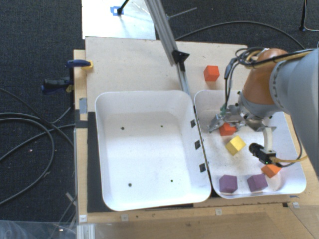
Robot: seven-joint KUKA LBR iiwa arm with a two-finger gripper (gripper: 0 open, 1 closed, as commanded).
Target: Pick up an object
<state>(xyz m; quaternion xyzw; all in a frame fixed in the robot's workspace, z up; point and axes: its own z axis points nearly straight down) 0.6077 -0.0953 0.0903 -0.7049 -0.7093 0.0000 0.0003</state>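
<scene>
R bin [294,185]: 2 purple cubes [228,183], 2 orange [227,130], 1 yellow [236,145].

Bright, even overhead light; white bins [149,103] near blown out. Shadows soft. Slight softness overall, dark carpet [35,34] holds detail.

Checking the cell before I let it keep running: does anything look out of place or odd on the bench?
One thing stands out: an orange cube sits on the bare bench board behind the right bin, outside both bins. The other blocks lie inside the right bin, where the gripper hangs over a red block. Nothing looks spilled or damaged.
</scene>
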